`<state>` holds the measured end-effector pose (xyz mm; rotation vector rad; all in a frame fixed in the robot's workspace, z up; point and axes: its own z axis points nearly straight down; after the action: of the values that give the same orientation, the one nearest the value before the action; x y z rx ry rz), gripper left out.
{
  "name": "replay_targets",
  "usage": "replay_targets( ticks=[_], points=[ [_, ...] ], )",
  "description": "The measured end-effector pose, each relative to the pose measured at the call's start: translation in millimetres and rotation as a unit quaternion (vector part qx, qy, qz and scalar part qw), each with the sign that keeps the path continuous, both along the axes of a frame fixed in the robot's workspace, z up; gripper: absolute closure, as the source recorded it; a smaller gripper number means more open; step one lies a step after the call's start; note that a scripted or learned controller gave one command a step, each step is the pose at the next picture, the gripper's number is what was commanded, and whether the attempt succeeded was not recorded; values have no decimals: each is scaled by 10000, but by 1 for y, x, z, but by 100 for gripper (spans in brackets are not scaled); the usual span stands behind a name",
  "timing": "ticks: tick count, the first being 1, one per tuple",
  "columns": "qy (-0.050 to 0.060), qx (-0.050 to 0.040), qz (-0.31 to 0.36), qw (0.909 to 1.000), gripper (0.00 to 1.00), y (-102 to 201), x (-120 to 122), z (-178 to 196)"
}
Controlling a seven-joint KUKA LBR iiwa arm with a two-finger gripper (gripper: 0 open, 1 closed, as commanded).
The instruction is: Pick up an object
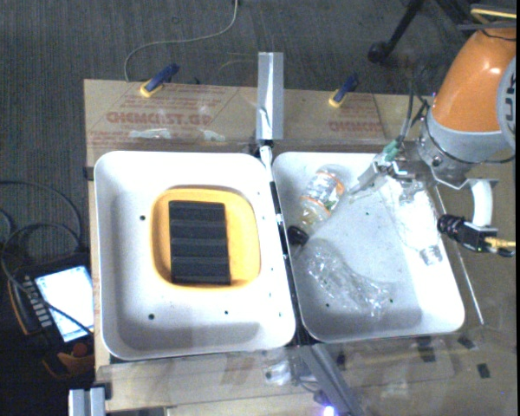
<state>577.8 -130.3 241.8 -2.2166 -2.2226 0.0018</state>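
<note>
In the right bin [433, 315], a clear plastic bottle with an orange label [321, 191] lies at the back left, its dark cap end [296, 235] toward the divider. Crumpled clear plastic [345, 277] lies in the middle. Another clear plastic item [419, 226] lies along the right wall. My gripper [383, 183] hangs over the bin's back right part, just right of the bottle and apart from it. Its thin fingers look spread, with nothing between them. The left bin [121, 310] holds a yellow dish [163, 232] with a black ribbed block [199, 242] on it.
The arm's orange and grey body [472, 102] looms over the right bin's back right corner. A black cable fitting [459, 230] sticks out past the right rim. A metal post [269, 94] stands behind the divider. A tablet [56, 297] lies on the floor to the left.
</note>
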Motion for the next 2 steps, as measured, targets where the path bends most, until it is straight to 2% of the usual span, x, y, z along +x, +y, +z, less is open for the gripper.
replay_targets(
  ticks=[1,2],
  points=[
    [2,-15,431,9991,0,11,62,-32],
    [-51,-26,946,9955,0,1,90,-135]
  ],
)
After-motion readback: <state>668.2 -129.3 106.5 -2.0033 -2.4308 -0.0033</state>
